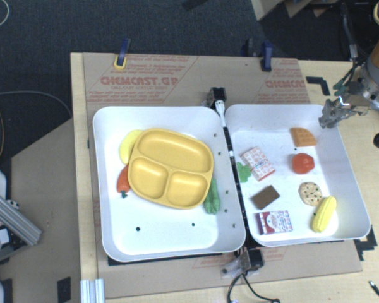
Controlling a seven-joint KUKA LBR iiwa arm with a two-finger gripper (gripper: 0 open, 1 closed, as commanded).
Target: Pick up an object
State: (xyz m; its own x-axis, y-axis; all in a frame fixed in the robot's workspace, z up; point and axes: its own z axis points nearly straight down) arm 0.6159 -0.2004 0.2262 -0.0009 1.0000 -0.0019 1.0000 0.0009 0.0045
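**Claw parked at the far corner, right bin stocked with small toy foods**

Camera view looks down on the worktop (177,74), a board printed with red lettering, bearing two shallow white bins side by side. At the right bin's (350,182) far right corner sits the claw (332,113); whether it is spread or closed I cannot tell at this size, and nothing shows in its hold.

No single target is named, so the candidates all lie in the right bin. Nearest the claw is a tan cracker-like square (303,137), flat and thin, likely hard to get under. Just below it lies a red tomato (303,163), rounded and glossy; it looks like light hollow plastic that could squirt out unless gripped across its widest part. A speckled cookie (310,193) and a brown slab (264,197) are low discs and plates, best pinched across their edges. The yellow banana-like piece (324,213) lies near the near right wall, and a grip across its short width seems easiest. Two small printed cartons (258,163) (273,222) look stiff and boxy, offering parallel sides, probably the surest hold.

The left bin (107,188) carries a yellow compartment plate (170,168), smooth moulded plastic, with a yellow piece (129,145), a red-orange one (123,180) and a green one (212,198) tucked at its edges.
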